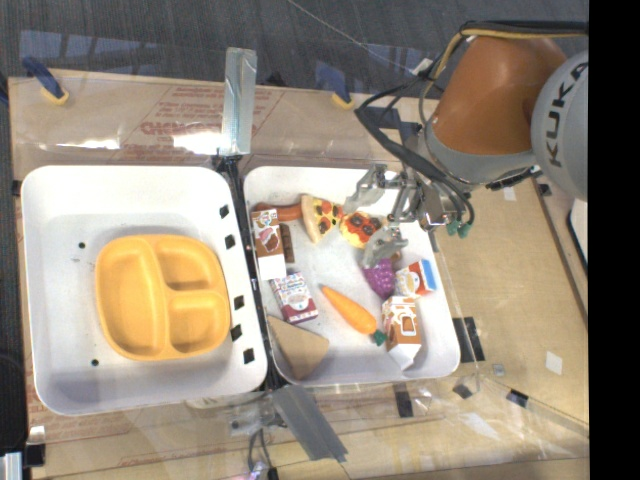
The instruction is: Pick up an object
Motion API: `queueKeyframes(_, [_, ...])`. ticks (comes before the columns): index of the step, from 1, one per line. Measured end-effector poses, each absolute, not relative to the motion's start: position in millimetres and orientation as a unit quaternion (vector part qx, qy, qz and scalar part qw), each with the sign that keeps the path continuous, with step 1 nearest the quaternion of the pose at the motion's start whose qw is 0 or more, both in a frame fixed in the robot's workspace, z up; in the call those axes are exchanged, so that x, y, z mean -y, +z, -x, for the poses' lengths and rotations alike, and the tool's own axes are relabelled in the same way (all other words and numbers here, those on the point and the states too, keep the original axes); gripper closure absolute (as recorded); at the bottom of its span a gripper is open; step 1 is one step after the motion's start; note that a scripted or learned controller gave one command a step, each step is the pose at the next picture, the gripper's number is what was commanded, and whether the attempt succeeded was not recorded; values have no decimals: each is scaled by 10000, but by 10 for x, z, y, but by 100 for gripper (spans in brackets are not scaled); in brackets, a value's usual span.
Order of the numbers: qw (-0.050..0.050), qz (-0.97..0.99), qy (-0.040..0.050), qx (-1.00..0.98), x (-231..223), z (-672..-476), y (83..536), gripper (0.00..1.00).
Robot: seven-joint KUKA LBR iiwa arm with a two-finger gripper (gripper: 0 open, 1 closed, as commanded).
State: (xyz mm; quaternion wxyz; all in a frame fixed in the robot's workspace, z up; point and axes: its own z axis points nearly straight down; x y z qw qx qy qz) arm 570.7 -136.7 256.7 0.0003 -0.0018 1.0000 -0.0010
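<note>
A: Surface?
B: Tan bench point(520, 298) under clear plastic sheeting, dark carpet beyond the far edge. Two white bins side by side. Left bin point(50, 268) has a yellow divided tray point(160, 295) sitting in its middle.

A: Right bin?
B: Right bin point(440, 353) is cluttered. Along its left wall: a brown snack packet point(269, 240), and nearer, a small maroon carton point(294, 298). A tan wedge point(298, 349) sits in the near left corner. An orange carrot point(349, 310) lies diagonally mid-bin. Pizza slice point(319, 217) at the far side, a red and yellow toy point(360, 227) just right of it. Purple grapes point(380, 278) to the right of centre, a red and blue packet point(420, 277) beside them, a white and orange carton point(402, 328) near the right corner.

A: Arm?
B: Comes in from the right, orange band over the far right corner of the bin. Gripper point(385, 246) hangs low over the far right part of that bin, tips just above the grapes, close to the red and yellow toy.

A: Jaws?
B: Can't tell whether they're apart or together; metal parts and cables clutter that spot. Nothing visibly between them.
</note>
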Motion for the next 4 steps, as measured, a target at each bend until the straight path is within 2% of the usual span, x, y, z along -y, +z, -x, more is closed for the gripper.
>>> queueKeyframes(1, [-13,-258,0,-9997,1475,-5368,956,0])
queueKeyframes(2, [1,-175,2,-9998,1074,-5005,916,0])
queueKeyframes(3, [9,-1304,1,-9915,1027,-5019,919,0])
queueKeyframes(4, [55,-1008,0,-9949,871,-6049,1969,0])
